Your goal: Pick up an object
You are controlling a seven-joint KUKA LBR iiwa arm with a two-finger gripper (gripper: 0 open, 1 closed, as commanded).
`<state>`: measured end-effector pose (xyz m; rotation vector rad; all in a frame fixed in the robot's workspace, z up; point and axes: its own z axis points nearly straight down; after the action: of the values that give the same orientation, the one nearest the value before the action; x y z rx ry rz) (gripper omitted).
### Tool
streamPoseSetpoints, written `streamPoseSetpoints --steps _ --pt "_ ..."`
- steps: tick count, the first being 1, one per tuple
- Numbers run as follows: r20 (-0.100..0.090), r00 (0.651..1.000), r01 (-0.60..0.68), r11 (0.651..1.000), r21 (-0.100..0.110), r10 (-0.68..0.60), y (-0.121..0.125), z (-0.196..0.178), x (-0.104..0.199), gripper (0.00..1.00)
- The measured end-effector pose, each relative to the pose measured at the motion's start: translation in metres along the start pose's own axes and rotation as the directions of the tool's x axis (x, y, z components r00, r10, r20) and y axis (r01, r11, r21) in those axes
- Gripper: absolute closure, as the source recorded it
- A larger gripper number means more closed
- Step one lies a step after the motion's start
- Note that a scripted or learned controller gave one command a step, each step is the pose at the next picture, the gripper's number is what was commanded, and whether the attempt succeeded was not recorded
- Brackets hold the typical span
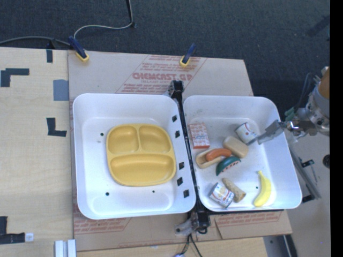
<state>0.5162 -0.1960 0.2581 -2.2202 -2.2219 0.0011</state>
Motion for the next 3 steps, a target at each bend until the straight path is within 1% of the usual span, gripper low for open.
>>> streamPoseSetpoints --steps 1,2,3 --pt "0.002 1.000 -0.001 1.000 -0.015 0.001 0.003 0.156 0.014 0.00" --pt "0.002 1.000 0.001 1.000 -0.007 -0.001 0.017 0.171 0.061 0.00" --pt "0.006 1.000 -0.001 1.000 -0.007 0.002 0.063 0.172 0.093 0.00"
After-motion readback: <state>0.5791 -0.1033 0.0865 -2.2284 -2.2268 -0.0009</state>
